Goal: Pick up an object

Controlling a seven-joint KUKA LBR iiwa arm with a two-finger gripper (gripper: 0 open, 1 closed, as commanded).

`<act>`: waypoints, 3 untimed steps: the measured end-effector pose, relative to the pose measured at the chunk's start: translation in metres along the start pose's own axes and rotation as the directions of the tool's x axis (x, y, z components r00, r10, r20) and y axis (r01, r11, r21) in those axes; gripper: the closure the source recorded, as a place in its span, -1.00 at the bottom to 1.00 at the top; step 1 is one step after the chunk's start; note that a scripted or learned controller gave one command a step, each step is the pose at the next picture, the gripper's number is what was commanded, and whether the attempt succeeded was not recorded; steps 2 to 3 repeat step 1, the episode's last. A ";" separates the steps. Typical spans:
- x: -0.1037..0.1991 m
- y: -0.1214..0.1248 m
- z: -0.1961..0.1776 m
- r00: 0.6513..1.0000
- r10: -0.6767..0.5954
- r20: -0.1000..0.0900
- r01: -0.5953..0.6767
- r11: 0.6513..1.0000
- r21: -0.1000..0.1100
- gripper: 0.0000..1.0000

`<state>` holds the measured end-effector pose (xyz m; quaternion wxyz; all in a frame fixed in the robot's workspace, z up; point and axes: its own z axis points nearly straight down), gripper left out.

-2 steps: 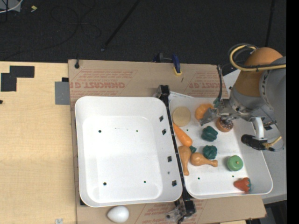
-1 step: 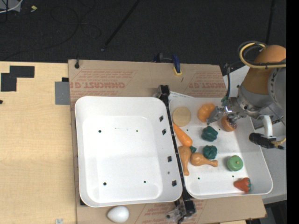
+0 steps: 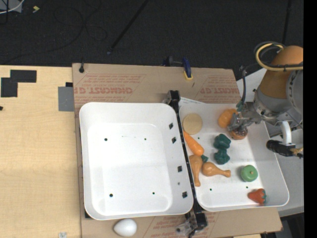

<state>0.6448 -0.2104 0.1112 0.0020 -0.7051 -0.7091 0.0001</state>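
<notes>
Farthest left, a white egg (image 3: pixel 125 227) lies on the bench outside the bins, at about seven o'clock of the left bin (image 3: pixel 89 148). Next comes the right bin (image 3: pixel 280 182), which holds all the likely targets. Along its left wall a tan disc (image 3: pixel 192 123) sits at the bin's eleven o'clock, with an orange carrot (image 3: pixel 193 144) slanting below it and a drumstick (image 3: pixel 215 170) lying near the centre, its long axis roughly three to nine o'clock. Two dark green pieces (image 3: pixel 221 148) stand stacked just right of the carrot. A green apple (image 3: pixel 248 173) rests toward four o'clock and a red strawberry (image 3: pixel 257 196) sits in the five o'clock corner. At the bin's one o'clock the gripper (image 3: pixel 238 128) is low over a small brownish object (image 3: pixel 238 133), and an orange fruit (image 3: pixel 227 118) lies just beside it at its ten o'clock. The fingertips crowd that small object, but whether they are spread or closed on it cannot be told from this slanted view. If the grasp is meant for the orange fruit, it lies slightly up and left of the tips; the small object lies directly under them.
</notes>
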 end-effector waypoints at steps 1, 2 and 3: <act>0.001 -0.001 0.017 1.000 0.003 0.003 -0.003 1.000 0.006 1.00; 0.001 -0.001 0.017 1.000 0.003 0.003 -0.003 1.000 0.006 1.00; 0.001 -0.001 0.017 1.000 0.003 0.003 -0.003 1.000 0.006 1.00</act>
